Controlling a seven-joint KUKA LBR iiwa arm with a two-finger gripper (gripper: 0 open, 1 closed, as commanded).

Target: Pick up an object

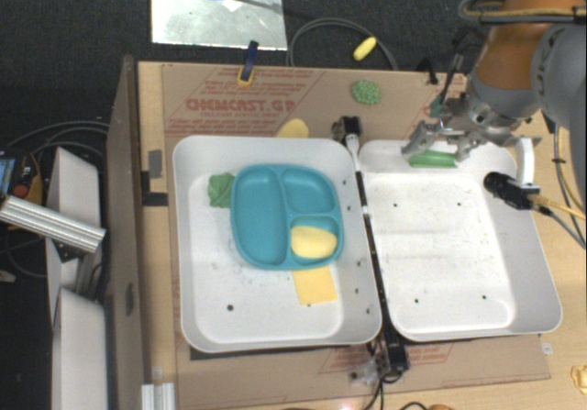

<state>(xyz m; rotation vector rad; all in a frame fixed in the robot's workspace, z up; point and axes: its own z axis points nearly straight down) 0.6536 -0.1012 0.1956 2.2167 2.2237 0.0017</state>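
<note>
**Over the right bin's far edge: gripper and green piece**

Above the right bin (459, 307), the metal gripper (442, 144) hangs with fingers spread; a flat green object (431, 160) lies just under them. Left bin (197, 307) carries a glossy teal divided plate (271, 216).

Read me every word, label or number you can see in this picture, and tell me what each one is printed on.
"CHEMCAST GP": large red print on the brown board behind the left bin.
Smaller red lines beneath it, and more red print on the board's front edge, are too blurred to read.
</note>
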